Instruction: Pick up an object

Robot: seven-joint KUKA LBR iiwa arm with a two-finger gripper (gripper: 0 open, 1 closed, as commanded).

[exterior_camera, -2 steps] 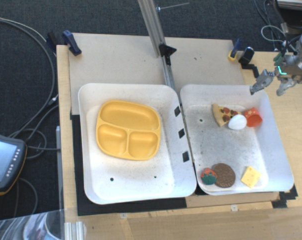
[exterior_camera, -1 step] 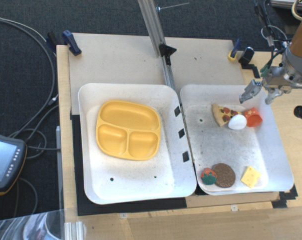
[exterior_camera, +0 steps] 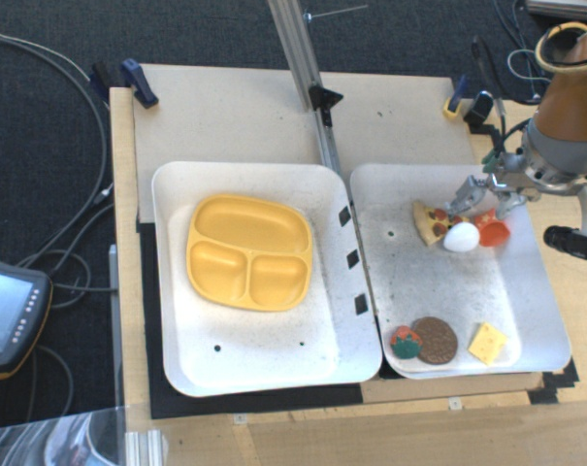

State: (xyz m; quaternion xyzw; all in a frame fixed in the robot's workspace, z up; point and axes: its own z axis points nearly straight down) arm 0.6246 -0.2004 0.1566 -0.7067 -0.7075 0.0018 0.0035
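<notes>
1. my gripper hangs over the right bin; i cannot tell its finger state
2. white egg sits just below: light, smooth, slippery; grasp across its middle

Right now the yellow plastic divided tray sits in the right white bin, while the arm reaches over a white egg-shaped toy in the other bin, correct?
Not quite. The camera view shows the yellow plastic divided tray in the left white bin; the white egg-shaped toy lies in the right one.
</notes>
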